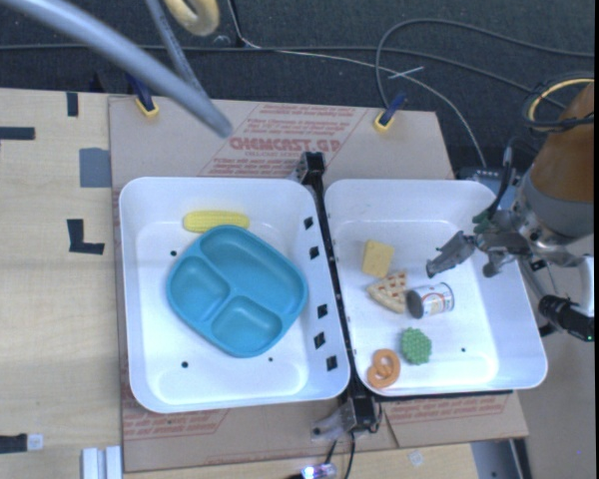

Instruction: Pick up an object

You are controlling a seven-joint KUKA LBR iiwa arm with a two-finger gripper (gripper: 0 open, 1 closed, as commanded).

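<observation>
The right bin (499, 367) holds a yellow cheese block (377, 258), a pizza slice (389, 293), a small can (431, 300) lying on its side, a green broccoli piece (415, 345) and an orange pretzel (384, 367). My gripper (469, 264) hangs over the right half of this bin, just above and to the right of the can. Its two fingers stand apart with nothing between them. The grey arm with its orange band (569, 158) reaches in from the right.
The left bin (140, 367) holds a blue divided plate (238, 289) and a yellow corn cob (216, 222) behind it. A black divider (324, 277) runs between the bins. Cables lie on the dark surface behind them.
</observation>
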